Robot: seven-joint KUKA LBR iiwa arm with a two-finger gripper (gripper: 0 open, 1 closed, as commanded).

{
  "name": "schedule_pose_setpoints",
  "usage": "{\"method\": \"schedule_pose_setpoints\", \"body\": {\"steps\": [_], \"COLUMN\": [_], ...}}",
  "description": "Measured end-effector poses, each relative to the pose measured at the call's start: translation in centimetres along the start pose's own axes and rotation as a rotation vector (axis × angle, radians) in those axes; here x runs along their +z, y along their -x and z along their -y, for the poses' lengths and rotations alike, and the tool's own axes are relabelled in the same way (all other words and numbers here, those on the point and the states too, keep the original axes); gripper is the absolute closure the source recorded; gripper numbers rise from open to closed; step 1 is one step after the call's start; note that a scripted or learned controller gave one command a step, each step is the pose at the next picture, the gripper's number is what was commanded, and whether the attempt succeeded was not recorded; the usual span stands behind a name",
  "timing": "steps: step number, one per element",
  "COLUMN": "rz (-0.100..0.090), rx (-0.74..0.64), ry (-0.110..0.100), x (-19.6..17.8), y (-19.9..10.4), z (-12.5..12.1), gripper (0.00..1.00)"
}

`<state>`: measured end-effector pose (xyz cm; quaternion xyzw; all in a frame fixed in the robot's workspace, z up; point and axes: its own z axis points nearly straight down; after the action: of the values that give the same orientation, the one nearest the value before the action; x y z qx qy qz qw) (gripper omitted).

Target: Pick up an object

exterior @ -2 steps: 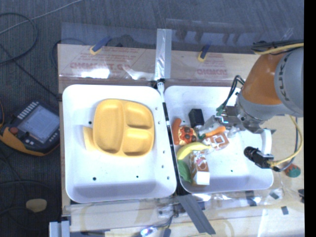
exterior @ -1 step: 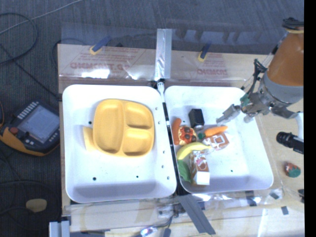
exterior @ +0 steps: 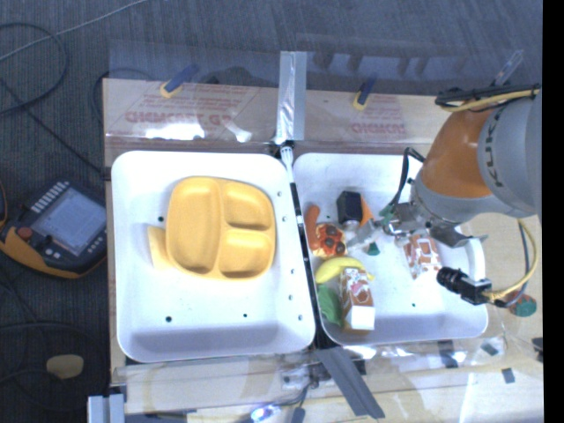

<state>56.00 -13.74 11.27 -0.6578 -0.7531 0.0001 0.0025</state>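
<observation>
Reaching from the right, arm (exterior: 476, 161) bent over right bin (exterior: 476, 324), gripper (exterior: 388, 223) state unclear

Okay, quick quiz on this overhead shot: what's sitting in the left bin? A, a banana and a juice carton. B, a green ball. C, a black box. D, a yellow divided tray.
D: the yellow divided tray lies in the left bin, while the banana, the carton and the black box are all in the right bin.
</observation>
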Motion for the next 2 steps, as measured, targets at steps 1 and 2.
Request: {"method": "schedule_pose_setpoints", "body": {"steps": [1,2], "rz": [-0.005,0.01], "rx": [-0.001,0.001], "ry": [-0.004,0.001], "x": [-0.7,2.0], "y": [-0.2,-0.9], "z": [0.1,-8.9], "gripper": [1.0,1.0]}}
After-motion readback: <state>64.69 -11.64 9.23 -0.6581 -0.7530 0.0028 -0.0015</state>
